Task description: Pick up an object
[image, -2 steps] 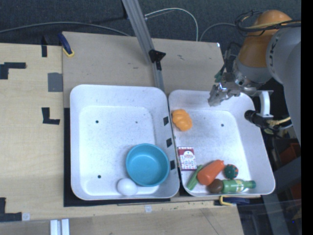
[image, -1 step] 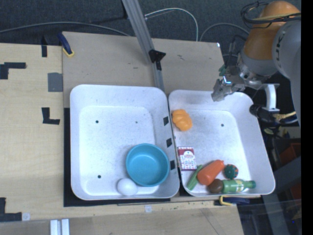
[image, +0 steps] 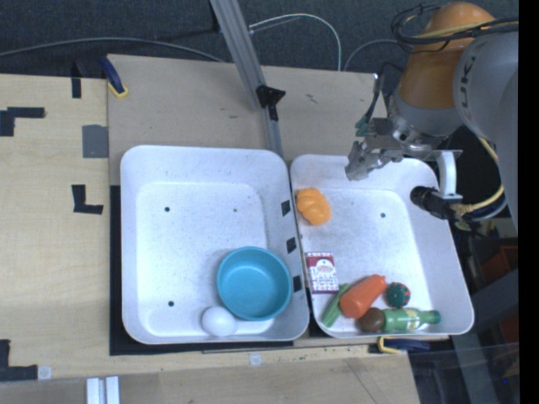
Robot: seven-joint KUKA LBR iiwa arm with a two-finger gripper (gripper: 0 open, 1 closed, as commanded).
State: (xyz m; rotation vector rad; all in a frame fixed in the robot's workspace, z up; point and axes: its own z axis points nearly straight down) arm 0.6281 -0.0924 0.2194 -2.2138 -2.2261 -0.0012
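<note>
Reaching in from the right, the grey arm (image: 472,74) with its orange band carries the gripper (image: 364,165) over the far rim of the right bin (image: 421,225), close to that bin's far left corner; whether the tool is released or clenched cannot be told from this slant, and nothing is seen grasped in it; the candidate objects lie below and apart from it. Right bin: an orange toy fruit (image: 313,206) rests against the left wall, near the far left corner; a small red-and-white carton (image: 322,273) lies flat beside the left wall, nearer the front; a toy carrot (image: 360,295) with a green top lies tilted toward the front, touching the carton's near corner region; a small red-and-green ball-like piece (image: 397,294) sits just beside the carrot's tip; a green bottle (image: 407,318) lies on its side along the front wall, with a brown round piece (image: 371,321) just beside its left end. Left bin (image: 168,183): a blue bowl (image: 253,283) stands upright near the front right corner; a white ball (image: 218,320) sits touching or just beside the bowl's front left side, against the front wall. Both bins sit side by side on the wooden bench (image: 50,225); a grey metal pole (image: 244,49) slants across the bench's far edge toward the gap between the bins.
</note>
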